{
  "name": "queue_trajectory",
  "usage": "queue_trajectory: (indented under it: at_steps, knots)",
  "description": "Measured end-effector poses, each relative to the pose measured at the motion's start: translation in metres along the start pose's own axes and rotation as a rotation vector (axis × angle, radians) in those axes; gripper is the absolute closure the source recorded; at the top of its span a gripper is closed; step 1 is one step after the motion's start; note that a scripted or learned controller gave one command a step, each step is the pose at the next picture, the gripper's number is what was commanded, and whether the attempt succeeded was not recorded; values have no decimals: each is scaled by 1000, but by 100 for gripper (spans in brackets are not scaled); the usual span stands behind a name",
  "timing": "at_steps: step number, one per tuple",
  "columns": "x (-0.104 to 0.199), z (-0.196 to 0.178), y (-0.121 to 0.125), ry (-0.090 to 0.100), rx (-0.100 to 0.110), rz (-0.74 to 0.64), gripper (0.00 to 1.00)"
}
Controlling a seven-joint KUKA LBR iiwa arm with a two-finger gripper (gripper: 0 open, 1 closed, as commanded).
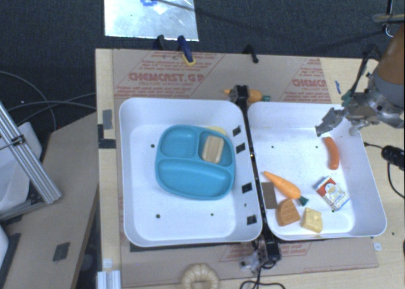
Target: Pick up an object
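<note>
My gripper (340, 124) hangs over the far right part of the right bin (297, 126), open with nothing between its fingers. Just below it lies an orange-red sausage (331, 153). Further toward the front are a carrot (283, 184), a small red, white and blue carton (332, 193), a brown bread piece (287, 212), a pale yellow cheese block (311, 219) and a flat brown card (269, 195).
The left bin (139, 218) holds a blue divided plate (190, 177) with a tan toast slice (212, 149) in one compartment. A black divider (252, 155) runs between the bins. A pale ring (199, 277) lies on the bench front.
</note>
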State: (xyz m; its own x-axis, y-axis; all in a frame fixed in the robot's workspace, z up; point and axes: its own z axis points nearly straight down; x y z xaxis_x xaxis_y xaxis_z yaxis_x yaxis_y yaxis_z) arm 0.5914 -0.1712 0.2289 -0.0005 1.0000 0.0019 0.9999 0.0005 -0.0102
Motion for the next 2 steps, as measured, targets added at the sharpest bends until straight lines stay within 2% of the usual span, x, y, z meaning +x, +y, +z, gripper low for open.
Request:
queue_trajectory:
  at_steps: [1, 2]
  knots:
    - [0, -7, 2, -2, -12, -3, 0]
    - [1, 35, 1, -2, -9, -1, 0]
